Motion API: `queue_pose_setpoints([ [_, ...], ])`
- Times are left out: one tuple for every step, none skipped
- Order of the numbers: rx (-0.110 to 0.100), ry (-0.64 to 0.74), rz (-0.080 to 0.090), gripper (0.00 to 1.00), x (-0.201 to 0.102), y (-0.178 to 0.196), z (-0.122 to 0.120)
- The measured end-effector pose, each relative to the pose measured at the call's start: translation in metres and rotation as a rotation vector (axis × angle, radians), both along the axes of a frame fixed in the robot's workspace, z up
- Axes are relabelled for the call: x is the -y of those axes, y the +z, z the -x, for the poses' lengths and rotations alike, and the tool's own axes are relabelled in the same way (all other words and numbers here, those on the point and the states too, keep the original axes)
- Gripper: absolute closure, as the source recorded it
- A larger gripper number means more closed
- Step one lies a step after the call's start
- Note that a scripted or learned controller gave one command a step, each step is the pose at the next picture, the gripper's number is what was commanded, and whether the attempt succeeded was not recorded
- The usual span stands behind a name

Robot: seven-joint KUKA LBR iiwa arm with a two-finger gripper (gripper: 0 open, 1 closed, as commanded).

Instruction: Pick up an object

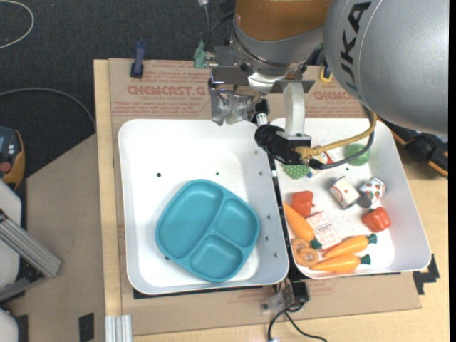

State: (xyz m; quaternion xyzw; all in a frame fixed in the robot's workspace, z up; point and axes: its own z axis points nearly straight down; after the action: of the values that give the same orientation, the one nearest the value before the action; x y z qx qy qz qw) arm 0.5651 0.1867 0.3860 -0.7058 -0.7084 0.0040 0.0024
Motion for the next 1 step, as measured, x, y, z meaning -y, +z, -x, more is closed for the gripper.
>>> queue_pose_setpoints([
  [0.019,0.002,-0.008,1.00,-0.0139,0.0886,0.0419],
])
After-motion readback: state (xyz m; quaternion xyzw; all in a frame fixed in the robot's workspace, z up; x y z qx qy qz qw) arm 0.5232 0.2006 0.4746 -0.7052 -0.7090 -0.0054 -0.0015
